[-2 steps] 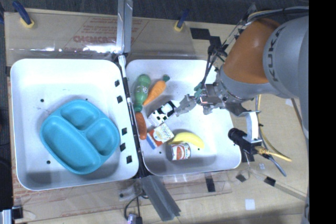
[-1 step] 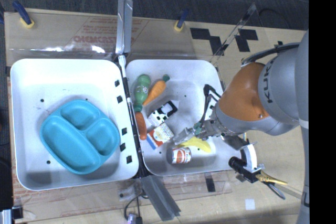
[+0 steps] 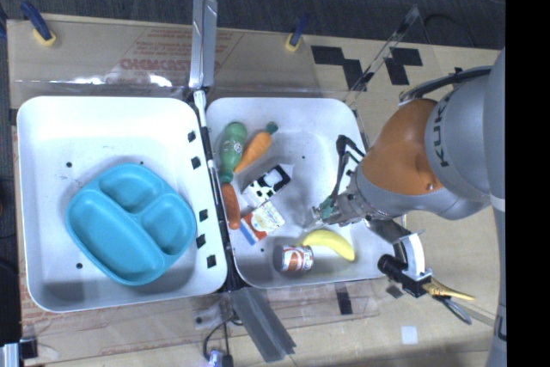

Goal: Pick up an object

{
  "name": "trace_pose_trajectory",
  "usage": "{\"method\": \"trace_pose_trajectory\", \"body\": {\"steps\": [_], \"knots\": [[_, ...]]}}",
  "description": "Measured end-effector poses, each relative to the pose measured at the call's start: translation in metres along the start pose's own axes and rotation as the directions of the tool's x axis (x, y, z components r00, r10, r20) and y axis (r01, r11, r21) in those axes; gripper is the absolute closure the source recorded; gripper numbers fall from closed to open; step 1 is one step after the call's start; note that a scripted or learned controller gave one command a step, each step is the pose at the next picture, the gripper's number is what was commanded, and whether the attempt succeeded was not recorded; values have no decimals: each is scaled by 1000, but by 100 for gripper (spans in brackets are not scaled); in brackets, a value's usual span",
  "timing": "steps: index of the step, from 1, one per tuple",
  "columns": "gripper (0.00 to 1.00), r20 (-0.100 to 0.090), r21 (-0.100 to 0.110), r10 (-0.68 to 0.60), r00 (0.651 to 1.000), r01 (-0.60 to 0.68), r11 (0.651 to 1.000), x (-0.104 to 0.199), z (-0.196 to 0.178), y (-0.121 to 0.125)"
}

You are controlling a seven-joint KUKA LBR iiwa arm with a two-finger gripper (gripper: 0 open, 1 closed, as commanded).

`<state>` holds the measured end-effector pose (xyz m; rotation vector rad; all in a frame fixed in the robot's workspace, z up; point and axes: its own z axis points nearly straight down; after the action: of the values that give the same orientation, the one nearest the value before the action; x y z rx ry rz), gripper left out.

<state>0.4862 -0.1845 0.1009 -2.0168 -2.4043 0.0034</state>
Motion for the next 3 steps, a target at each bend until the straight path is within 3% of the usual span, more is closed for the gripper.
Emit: {"method": "trace_pose_trajectory", "body": {"steps": [1,2,3], "knots": [[0,0,0,0,1000,0,1000,0,0,0],[0,0,-2,220,975,-220,975,3,-33,48],[0,1,-2,187,982,-187,982,-30,-35,168]]}}
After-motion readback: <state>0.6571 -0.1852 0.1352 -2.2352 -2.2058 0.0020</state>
